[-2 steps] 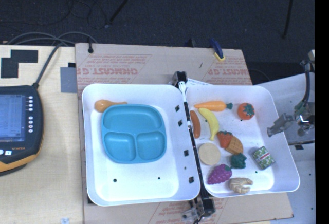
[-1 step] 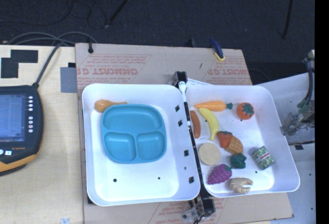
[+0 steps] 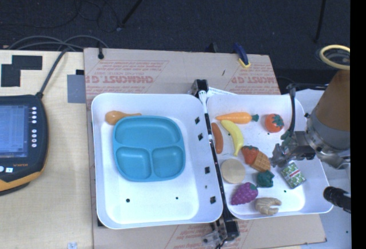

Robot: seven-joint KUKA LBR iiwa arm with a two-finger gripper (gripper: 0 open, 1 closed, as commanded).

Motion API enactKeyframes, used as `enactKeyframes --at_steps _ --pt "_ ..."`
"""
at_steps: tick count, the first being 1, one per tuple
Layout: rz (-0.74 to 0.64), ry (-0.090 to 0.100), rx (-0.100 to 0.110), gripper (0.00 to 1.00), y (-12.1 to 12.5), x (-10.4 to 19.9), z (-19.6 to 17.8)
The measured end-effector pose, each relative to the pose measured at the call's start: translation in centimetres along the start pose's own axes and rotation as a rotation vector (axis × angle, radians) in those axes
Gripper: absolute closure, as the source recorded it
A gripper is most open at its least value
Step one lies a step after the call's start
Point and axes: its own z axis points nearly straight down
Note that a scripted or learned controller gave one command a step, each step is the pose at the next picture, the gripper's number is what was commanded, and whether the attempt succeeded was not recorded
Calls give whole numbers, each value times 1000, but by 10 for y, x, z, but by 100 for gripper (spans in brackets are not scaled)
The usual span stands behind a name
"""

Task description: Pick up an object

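Honestly we figured crowding was the big risk: the pincer [image 3: 284, 153] hung low in the right bin [image 3: 306, 199], wedged between the waffle-cone toy [image 3: 255, 157] and a small green-and-white carton [image 3: 292, 175], so it could've nudged either aside. We couldn't tell its state. The carton lay tilted just beside it, near the rim.

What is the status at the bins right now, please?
Gripper low over right bin, nothing seen between fingers. Strawberry and green packet lie right beside it. Toy food crowds the bin; blue tray sits apart in left bin.
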Motion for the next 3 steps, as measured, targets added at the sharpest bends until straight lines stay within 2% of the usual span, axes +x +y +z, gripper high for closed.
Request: enactKeyframes --at_steps 1,2,3 --pt "-1 -1 0 100 1 84 55" --pt "-1 -4 -12 100 10 152 -41" --pt "5 -5 -13 100 1 148 -110"
